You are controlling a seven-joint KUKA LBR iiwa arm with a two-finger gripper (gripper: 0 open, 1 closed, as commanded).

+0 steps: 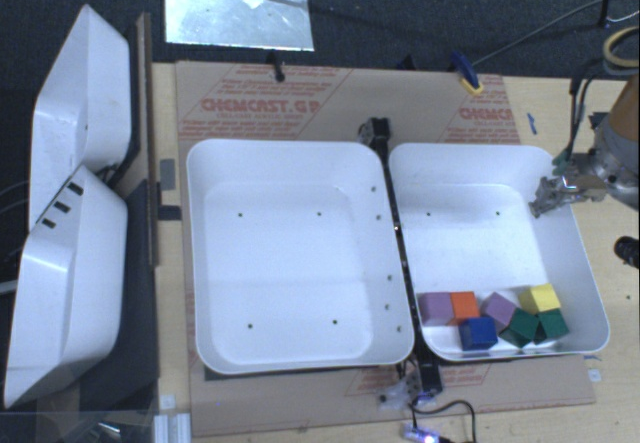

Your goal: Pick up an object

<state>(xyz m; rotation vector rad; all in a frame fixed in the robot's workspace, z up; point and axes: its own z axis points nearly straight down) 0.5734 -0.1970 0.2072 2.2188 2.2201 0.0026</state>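
Six-odd blocks (495, 316) clustered in right bin (470, 231) front; gripper (556, 189) at rim, finger state unclear; approach pending, needs descent.

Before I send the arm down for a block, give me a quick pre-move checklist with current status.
1. Blocks sit in the right bin, clustered at its near edge: ok.
2. Blue block top unobstructed: ok.
3. Claw over the right bin's far right rim, away from the cluster: not ok for a straight descent.
4. Claw carrying nothing visible: ok.
5. Claw open: cannot tell.
6. Green block tight against neighbours and wall: not ok.
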